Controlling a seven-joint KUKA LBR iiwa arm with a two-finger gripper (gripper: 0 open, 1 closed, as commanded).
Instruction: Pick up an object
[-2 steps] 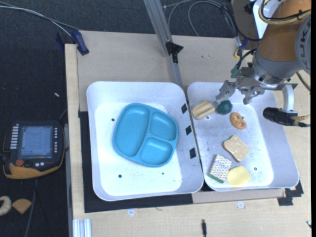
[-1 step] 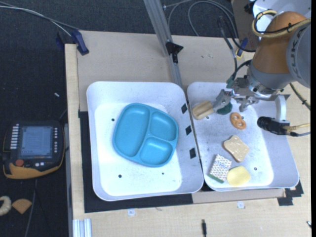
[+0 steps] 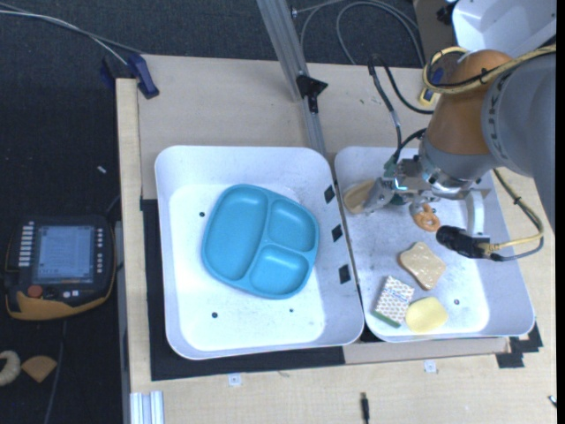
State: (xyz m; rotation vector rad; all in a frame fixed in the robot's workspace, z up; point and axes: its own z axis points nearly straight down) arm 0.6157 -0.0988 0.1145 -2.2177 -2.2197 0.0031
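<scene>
Tan lump (image 3: 356, 196) lies at the upper left corner of the right bin (image 3: 503, 303), close against the wall shared with the other bin, and the gripper (image 3: 395, 191) sits low just to its right, touching it or nearly so. Whether the gripper is spread, pressed together or pinching anything cannot be told from this angle, as the wrist covers it from above. Nothing is seen lifted off the bin floor.

Just right of the gripper, under the wrist, lies a small orange ring-shaped piece (image 3: 426, 219). Nearer the front of the same bin a slice of bread (image 3: 422, 265) lies flat. Below it sit a checkered sponge (image 3: 393, 300) and a yellow lemon-like piece (image 3: 425, 314), side by side and nearly touching at the front wall.

The arm (image 3: 494, 104) comes in from the right, its orange band above the wrist, with a black plug and cable (image 3: 463, 239) hanging over the bin.

The left bin (image 3: 177, 316) holds a blue divided plate (image 3: 259, 239), lying flat near its middle. An aluminium post (image 3: 284, 47) rises behind the bins. Off the bench to the left rests a handheld control screen (image 3: 60, 263).
</scene>
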